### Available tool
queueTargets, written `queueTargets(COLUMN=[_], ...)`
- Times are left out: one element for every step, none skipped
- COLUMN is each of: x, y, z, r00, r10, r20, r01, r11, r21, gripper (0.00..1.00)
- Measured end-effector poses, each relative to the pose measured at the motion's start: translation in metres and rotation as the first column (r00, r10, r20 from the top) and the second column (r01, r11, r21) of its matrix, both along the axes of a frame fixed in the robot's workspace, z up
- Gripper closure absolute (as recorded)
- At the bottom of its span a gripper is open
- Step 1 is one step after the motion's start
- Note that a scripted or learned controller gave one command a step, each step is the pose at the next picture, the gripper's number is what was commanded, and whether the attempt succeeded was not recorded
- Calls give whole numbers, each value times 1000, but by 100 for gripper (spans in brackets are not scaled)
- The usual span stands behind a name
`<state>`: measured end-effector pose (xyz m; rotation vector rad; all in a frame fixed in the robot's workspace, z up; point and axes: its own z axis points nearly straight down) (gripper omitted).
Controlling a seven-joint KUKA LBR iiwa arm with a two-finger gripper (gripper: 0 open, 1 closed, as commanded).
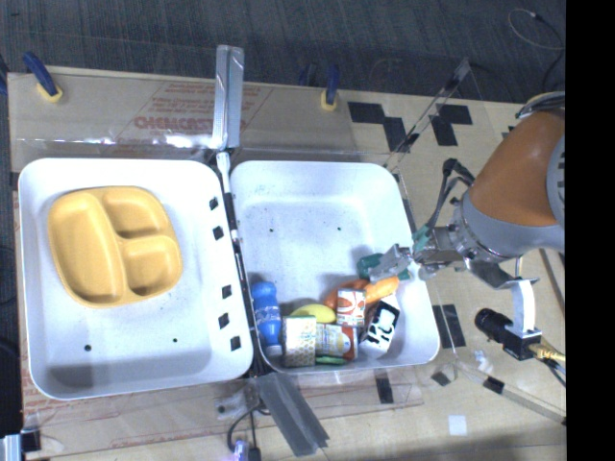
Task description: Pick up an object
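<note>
My gripper (392,260) hangs low over the right side of the right bin (317,200), just above the pile of objects at the bin's front. Directly below it lies an orange carrot-like piece (382,286), with a small green item (369,260) at the gripper's left. The pile also holds a red-orange packet (348,307), a white box with black print (382,327), a labelled can (300,340), a yellow fruit (313,312) and a blue bottle (263,311). I cannot make out anything held.
The left bin (58,353) holds a yellow divided tray (115,243). The arm's grey and orange body (514,185) stands beyond the right bin's right wall. The far half of the right bin shows bare white floor.
</note>
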<state>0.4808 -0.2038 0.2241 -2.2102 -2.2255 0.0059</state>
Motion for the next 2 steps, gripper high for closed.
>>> queueTargets(x=[55, 121], y=[-10, -5], z=[-106, -135], r00=[993, 991], r10=[113, 137], r20=[29, 4], r01=[-113, -137], r11=[993, 991], r21=[-16, 0], gripper=[0, 0])
